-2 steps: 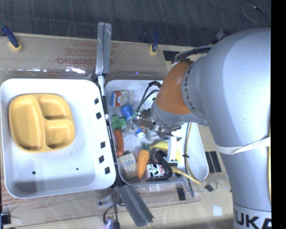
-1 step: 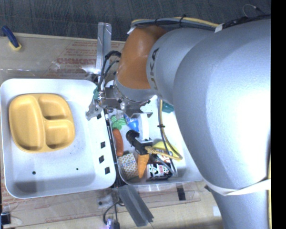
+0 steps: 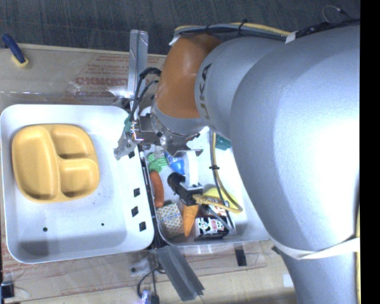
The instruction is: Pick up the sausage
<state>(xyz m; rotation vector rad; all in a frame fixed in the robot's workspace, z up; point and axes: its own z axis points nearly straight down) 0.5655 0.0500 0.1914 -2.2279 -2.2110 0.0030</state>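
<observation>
The sausage (image 3: pixel 156 189) is a slim orange-red piece lying lengthwise along the left wall of the right bin (image 3: pixel 177 244). My gripper (image 3: pixel 129 142) hangs over the rim between the two bins, up and to the left of the sausage and apart from it. Nothing shows in its grasp. The big grey arm with its orange band covers most of the right bin.
A yellow divided plate (image 3: pixel 54 161) lies in the left bin (image 3: pixel 69 236). Around the sausage in the right bin are a green piece (image 3: pixel 157 163), a blue piece (image 3: pixel 176 166), a checkered item (image 3: pixel 170 215), an orange cone (image 3: pixel 189 218) and a black-and-white item (image 3: pixel 210 227).
</observation>
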